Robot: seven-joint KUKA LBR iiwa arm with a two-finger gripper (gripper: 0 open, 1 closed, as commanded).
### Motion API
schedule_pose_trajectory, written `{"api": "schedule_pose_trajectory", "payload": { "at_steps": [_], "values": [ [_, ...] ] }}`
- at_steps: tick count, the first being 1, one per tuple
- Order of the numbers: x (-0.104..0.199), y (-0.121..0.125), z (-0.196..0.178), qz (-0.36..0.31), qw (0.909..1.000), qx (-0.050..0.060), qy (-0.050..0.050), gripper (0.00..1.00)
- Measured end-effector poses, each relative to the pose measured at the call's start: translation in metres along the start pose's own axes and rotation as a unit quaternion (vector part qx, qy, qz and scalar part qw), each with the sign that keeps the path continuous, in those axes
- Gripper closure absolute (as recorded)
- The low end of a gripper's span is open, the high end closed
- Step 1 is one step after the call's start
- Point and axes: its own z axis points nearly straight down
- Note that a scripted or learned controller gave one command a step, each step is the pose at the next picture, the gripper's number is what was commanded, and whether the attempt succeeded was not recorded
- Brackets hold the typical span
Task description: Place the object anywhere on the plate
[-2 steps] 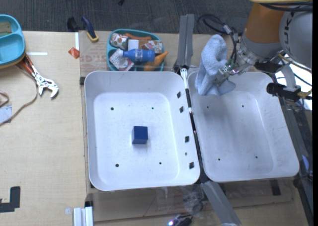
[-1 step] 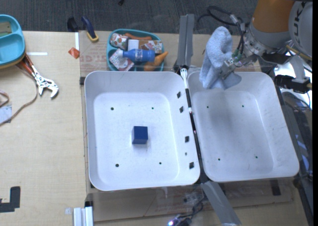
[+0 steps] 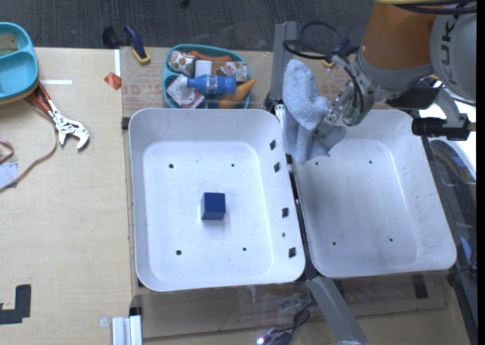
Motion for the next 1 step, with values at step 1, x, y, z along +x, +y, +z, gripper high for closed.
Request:
{"api": "schedule_pose_trajectory", "payload": {
  "at_steps": [1],
  "values": [
    [0.0535, 0.0224, -0.0030, -0.196, 0.9805, 0.000, 0.000, 1.00]
  ]
}}
